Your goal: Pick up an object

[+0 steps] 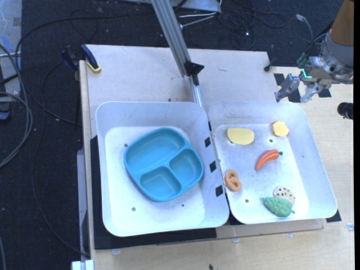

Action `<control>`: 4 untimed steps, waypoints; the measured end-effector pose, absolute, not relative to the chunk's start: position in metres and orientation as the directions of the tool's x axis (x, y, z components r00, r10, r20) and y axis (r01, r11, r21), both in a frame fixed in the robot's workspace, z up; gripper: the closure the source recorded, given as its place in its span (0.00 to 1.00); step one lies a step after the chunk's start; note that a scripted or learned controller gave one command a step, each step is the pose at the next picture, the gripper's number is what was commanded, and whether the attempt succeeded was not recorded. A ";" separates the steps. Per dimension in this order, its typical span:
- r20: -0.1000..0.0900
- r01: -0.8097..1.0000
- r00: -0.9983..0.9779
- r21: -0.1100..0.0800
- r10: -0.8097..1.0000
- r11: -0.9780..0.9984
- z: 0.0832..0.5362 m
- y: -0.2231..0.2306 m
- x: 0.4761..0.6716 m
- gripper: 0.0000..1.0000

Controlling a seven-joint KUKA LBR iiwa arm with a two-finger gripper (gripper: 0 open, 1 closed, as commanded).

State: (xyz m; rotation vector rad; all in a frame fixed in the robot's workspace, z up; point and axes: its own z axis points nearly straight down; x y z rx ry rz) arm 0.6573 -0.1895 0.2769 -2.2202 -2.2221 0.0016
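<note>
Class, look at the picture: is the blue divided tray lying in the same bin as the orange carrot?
No. The blue tray lies in the left bin, while the carrot lies in the right bin.

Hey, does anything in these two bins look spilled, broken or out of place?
Nothing stands out. The blue divided tray lies flat in the left bin, turned askew to its walls. In the right bin, the toy foods lie apart, none spilled over the rim. The pincer hovers beyond the far right corner.

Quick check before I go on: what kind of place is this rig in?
Likely a robotics lab test bench: two white bins on a board, toy food such as a carrot and pretzel, loose cables on dark carpet.
</note>
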 end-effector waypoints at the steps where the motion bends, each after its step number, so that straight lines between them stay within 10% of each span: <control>1: -0.001 1.000 -0.001 0.001 1.000 0.001 0.278 -0.189 0.658 0.00; 4: 0.000 1.000 0.000 -0.004 1.000 0.000 0.127 -0.185 0.648 0.00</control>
